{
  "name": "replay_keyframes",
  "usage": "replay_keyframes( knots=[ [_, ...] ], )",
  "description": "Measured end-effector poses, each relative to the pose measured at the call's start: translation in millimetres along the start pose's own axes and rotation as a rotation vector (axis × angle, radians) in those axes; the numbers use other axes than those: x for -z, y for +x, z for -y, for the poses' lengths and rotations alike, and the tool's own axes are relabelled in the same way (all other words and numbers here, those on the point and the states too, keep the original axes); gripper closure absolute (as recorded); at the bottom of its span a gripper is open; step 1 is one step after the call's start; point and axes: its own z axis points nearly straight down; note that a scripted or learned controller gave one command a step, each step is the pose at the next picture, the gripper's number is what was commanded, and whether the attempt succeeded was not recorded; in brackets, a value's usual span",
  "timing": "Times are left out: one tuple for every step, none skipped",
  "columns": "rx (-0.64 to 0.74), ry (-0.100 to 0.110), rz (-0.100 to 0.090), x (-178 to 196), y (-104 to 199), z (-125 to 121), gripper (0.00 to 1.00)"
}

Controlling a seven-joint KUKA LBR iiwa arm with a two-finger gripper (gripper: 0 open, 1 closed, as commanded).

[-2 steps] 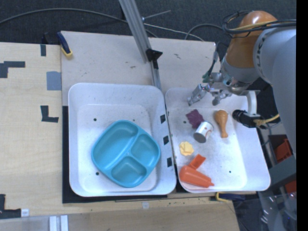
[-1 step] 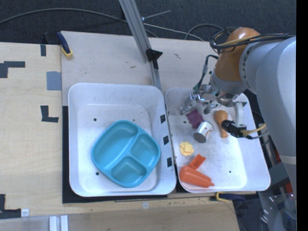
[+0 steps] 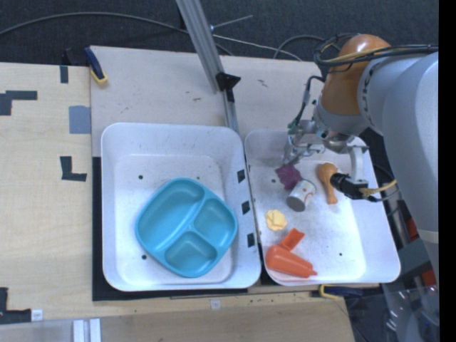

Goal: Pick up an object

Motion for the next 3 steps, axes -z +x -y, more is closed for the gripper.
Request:
replay_keyframes(
  knots=[
    [-0.003, -0.006, 0.0, 53, -9, 3, 1.0],
    [-0.003, -0.006, 0.0, 100, -8, 11, 1.0],
    [-0.002, -0.008, 0.0, 154, -8, 10, 1.0]
  ],
)
